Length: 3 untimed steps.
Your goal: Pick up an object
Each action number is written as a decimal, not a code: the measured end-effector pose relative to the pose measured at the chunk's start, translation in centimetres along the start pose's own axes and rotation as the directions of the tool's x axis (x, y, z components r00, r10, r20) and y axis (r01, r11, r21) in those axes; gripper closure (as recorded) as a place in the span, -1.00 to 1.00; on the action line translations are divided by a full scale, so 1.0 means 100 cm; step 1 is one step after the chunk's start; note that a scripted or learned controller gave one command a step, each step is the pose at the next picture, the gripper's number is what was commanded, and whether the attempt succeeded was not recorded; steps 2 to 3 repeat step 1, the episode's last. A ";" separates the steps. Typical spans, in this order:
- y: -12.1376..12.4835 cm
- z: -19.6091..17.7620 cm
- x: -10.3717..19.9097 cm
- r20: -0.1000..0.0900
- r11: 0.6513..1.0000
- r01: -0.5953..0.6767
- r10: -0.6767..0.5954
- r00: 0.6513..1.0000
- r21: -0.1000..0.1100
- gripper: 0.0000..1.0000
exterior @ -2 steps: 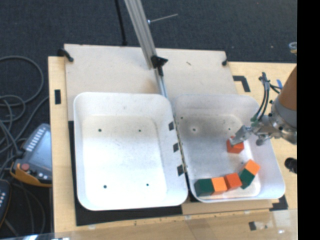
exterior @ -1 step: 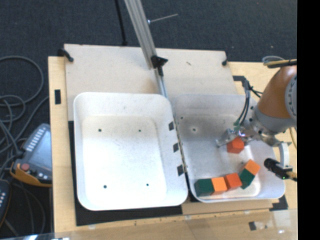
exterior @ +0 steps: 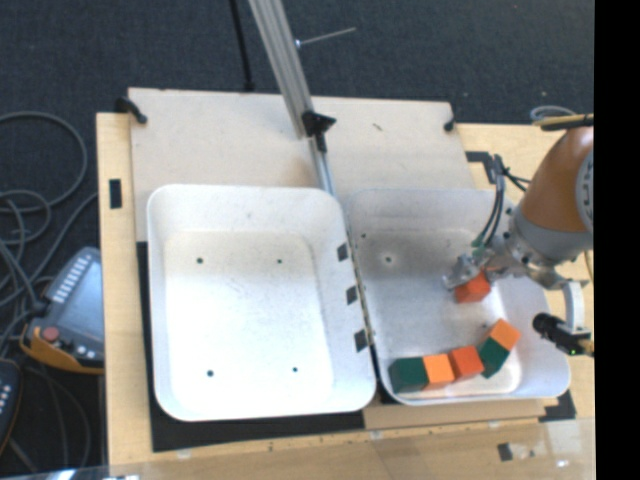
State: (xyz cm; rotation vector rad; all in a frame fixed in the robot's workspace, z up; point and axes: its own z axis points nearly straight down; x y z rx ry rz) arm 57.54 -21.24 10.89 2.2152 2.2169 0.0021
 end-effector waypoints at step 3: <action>0.053 -0.148 0.063 -0.002 1.000 0.005 -0.005 1.000 -0.004 1.00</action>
